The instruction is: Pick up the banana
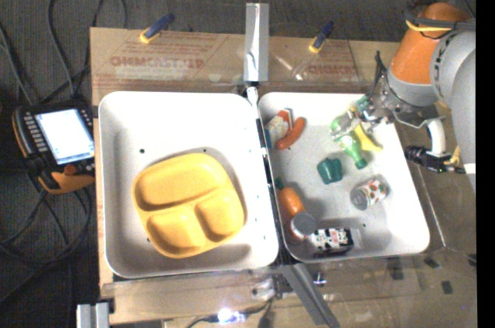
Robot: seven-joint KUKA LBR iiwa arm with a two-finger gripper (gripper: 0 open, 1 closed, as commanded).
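Gripper (370,114) partly hiding banana (366,138)

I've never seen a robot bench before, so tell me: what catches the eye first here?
The big yellow plastic divided plate lying in the left white bin stands out most. Next, the grey arm's orange band at upper right, with its gripper low over the yellow banana among small toy foods in the right white bin.

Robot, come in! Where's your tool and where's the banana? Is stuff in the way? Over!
Tool low over right bin's far right corner. Banana right beneath it, grip unclear. Green bottle pressed against banana; green pepper nearby.
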